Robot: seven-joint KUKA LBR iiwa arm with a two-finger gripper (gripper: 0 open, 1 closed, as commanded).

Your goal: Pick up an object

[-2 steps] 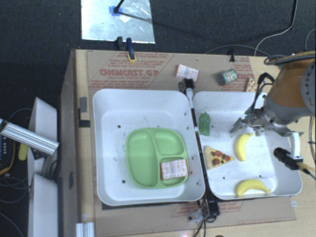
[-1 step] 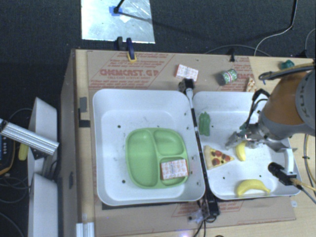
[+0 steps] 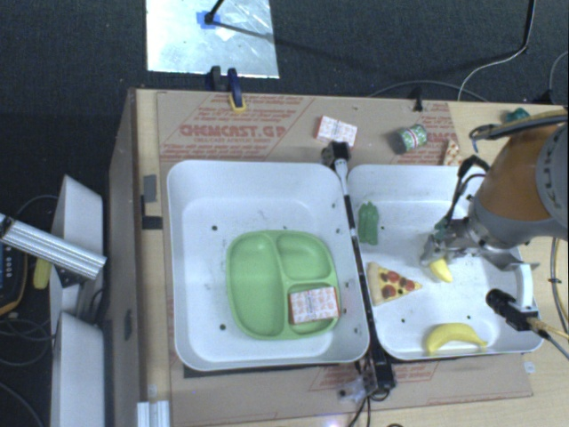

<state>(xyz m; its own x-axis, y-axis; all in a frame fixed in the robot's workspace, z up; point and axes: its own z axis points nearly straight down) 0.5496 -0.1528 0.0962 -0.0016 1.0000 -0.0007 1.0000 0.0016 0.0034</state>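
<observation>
Pincer [image 3: 437,254] low in right bin [image 3: 400,185], fingers around small yellow piece [image 3: 441,270], grip state: cannot tell. Pizza slice [image 3: 391,283] at 8 o'clock, banana [image 3: 454,336] at 6, green toy [image 3: 367,222] at 10. Left bin [image 3: 204,194]: green tray [image 3: 267,283].

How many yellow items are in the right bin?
2: a banana near the front wall, and a small yellow piece at the gripper. The arm may hide more.

The grey arm [image 3: 524,189] is reached in from the right, its wrist bent down, the gripper [image 3: 438,254] lowered.
</observation>
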